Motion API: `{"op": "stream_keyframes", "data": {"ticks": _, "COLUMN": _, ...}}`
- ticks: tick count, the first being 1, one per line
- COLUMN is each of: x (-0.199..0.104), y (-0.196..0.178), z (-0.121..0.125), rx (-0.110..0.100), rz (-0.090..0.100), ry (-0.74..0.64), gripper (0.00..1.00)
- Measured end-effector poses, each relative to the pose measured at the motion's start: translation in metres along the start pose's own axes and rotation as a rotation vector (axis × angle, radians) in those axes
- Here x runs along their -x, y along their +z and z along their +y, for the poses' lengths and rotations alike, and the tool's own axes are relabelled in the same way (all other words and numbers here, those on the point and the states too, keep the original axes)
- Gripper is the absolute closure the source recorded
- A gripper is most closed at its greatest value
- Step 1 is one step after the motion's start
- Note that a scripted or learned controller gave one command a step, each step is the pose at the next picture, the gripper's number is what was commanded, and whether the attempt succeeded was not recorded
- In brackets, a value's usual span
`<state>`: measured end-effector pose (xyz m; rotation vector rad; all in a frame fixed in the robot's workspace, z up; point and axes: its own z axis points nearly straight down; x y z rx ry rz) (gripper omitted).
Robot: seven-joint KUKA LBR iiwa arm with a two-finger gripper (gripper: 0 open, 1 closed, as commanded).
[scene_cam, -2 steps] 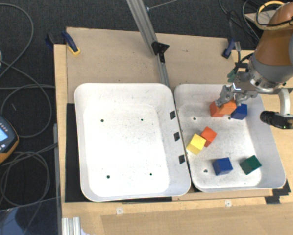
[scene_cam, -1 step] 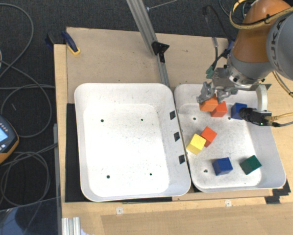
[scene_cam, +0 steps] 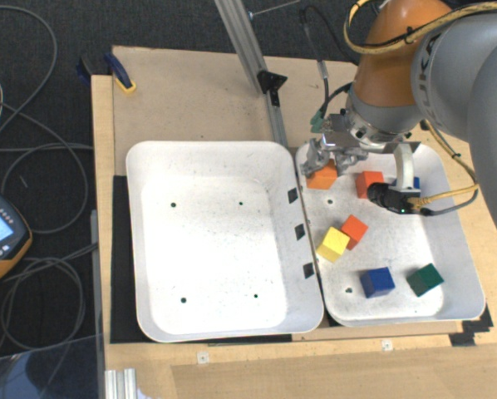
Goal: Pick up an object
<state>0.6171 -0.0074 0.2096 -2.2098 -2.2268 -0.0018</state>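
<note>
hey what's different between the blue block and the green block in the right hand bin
Colour: the blue block is blue, the green block dark green. Position: the blue block lies nearer the bin's middle, close below the yellow block; the green block sits further right, near the bin's right rim. Pose: the green block looks turned more diagonally than the blue one. Both are small cubes of similar size, lying loose near the front edge, apart from the gripper.

Two bins (scene_cam: 149,223); perhaps six blocks (scene_cam: 334,243).
</note>
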Motion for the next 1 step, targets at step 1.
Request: {"op": "stream_keyframes", "data": {"ticks": 1, "x": -0.0481, "y": -0.0188, "z": -0.0043, "rx": 0.004, "rz": -0.001, "ry": 0.001, "gripper": 1.0}}
